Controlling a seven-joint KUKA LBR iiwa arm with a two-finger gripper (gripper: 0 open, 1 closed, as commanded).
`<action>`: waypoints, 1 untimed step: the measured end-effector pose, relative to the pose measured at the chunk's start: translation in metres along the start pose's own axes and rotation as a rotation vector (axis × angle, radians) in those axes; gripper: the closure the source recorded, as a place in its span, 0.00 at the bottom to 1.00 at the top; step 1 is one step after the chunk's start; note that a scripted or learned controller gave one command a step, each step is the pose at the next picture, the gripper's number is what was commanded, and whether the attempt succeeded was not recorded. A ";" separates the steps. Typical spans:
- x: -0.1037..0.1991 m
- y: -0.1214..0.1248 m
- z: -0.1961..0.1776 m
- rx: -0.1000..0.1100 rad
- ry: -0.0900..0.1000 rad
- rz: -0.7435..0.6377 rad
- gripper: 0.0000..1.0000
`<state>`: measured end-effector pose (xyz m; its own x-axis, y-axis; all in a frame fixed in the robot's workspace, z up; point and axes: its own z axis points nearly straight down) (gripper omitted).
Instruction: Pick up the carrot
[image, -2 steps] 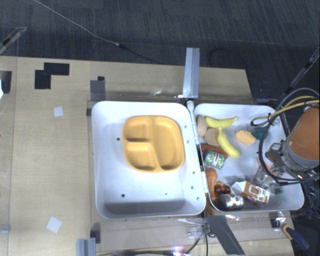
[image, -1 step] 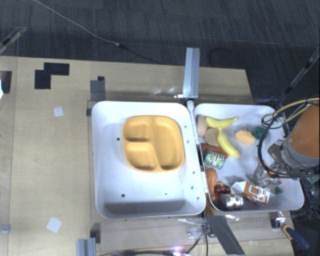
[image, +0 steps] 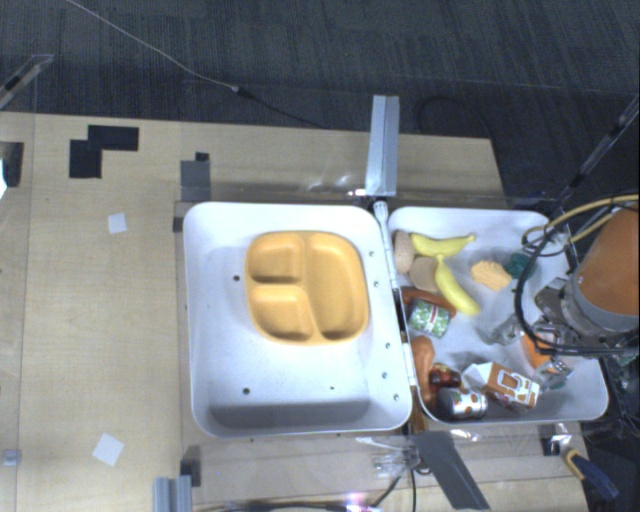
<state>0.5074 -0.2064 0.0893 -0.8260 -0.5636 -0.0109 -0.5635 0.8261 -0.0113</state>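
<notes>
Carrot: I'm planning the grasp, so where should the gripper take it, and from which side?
Probably the carrot's middle, from above, fingers across its width. It lies flat along the right bin's left wall, with a green can at one end and a dark bottle at the other.

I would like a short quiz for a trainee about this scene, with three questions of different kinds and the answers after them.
1. True or false: the yellow divided plastic tray lies in the left white bin.
2. Which bin does the grey arm with the orange band reach over? A. left bin B. right white bin C. neither
3. Fill in: the two yellow bananas lie near the ____ edge of the right bin in the picture.

Key: 1 true; 2 B; 3 top. The long orange carrot lies by the right bin's left wall, apart from the arm.
</notes>
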 end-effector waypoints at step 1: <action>-0.004 -0.002 -0.013 0.007 -0.007 -0.003 1.00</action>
<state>0.5114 -0.2058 0.1028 -0.8242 -0.5660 -0.0175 -0.5657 0.8244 -0.0187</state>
